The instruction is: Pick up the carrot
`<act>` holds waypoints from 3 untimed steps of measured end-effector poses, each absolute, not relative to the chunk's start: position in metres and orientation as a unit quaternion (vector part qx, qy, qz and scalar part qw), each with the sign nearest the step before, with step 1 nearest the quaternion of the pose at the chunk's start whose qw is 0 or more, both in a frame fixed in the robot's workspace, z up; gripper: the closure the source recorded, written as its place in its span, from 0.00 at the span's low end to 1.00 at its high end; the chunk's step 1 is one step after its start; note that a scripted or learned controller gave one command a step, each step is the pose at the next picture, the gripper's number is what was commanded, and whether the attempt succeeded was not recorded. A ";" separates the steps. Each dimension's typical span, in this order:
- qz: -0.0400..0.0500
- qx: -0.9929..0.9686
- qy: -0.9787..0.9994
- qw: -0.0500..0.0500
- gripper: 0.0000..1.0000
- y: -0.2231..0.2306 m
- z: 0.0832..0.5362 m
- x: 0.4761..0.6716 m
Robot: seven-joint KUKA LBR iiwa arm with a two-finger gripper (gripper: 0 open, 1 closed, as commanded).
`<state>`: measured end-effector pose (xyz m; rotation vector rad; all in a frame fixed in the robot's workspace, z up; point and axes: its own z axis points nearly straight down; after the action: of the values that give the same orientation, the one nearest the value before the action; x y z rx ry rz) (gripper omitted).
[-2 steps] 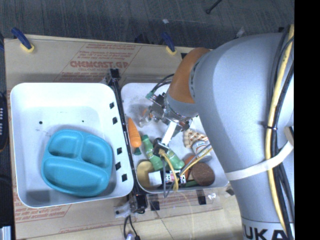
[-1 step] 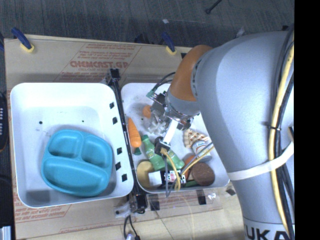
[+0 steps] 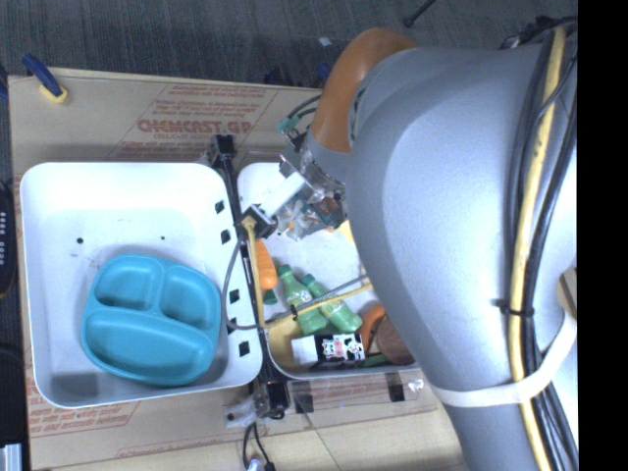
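Observation:
The orange carrot lies along the left wall of the right bin, pointing toward the front. My gripper hangs over the back part of that bin, just behind and to the right of the carrot's far end. The big grey arm covers most of the right bin.
The left bin holds a blue divided plate. Beside the carrot lie green bottle-like items, a thin stick, a small black-and-white box and a brown object. A black divider with clips runs between the bins.

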<state>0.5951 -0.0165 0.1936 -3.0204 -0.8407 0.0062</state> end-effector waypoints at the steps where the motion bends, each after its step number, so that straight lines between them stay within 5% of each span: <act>1: 0.004 -0.964 -0.266 0.004 0.00 -0.018 0.192 0.594; 2: 0.006 -0.962 -0.274 0.003 0.00 -0.012 0.191 0.515; 3: 0.005 -0.975 -0.224 0.001 0.00 0.005 0.191 0.519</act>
<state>0.5195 0.0050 0.1909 -3.0607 -0.7020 0.0145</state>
